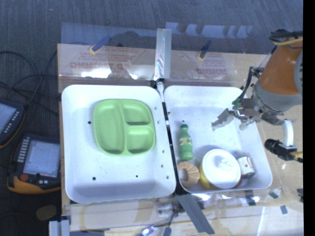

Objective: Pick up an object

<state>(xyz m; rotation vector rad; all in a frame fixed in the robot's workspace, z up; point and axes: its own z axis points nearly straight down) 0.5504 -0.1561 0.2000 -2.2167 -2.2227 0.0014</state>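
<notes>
Sitting side by side on the bench are two shallow white bins, the left bin [74, 181] holding a single light-green divided plate [124, 126] with three compartments. The right bin [197, 98] carries four smaller things clustered along its near edge: one round white lidded container [222, 167], one green bottle [185, 142] with a yellow label lying lengthwise by the divider, one tan round piece [188, 172] touching the container's left side, and one small can [246, 166] on its right. Above the bin's far right part hangs the gripper [232, 121], fingers spread, pinching nothing.
</notes>
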